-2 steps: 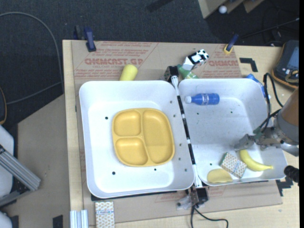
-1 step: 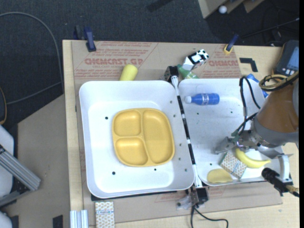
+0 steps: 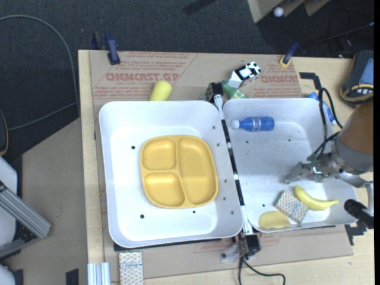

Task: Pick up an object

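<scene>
Cardboard-topped bench with two white bins: banana (image 3: 314, 198) lies in the right bin (image 3: 267, 159) near its front edge, gripper (image 3: 304, 172) just above it with fingers spread, grasping nothing, blue bottle (image 3: 253, 123) further back.
</scene>
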`<state>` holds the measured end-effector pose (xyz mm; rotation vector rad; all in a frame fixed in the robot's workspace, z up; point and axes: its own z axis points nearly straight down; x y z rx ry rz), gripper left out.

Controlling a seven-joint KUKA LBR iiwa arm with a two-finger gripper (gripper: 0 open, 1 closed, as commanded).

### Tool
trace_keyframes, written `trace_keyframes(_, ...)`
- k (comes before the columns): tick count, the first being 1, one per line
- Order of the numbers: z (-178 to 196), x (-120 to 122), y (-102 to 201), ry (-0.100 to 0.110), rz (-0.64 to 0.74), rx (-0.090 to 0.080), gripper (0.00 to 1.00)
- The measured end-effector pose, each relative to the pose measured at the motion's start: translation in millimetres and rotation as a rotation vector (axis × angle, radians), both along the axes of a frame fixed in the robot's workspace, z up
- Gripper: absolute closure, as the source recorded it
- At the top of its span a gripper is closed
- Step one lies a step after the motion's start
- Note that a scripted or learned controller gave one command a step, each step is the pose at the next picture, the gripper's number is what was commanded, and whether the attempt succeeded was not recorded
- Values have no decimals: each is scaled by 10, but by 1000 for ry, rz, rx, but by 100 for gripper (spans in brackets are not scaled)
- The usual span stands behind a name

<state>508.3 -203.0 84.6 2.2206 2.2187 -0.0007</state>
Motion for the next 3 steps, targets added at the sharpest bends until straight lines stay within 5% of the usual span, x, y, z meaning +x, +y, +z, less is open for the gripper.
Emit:
trace_keyframes(1,534,-291,281,3,1,3,0)
trace_keyframes(2,29,-266,246,-3,2,6,0)
trace_keyframes(3,98,-287,236,1,0,3,100)
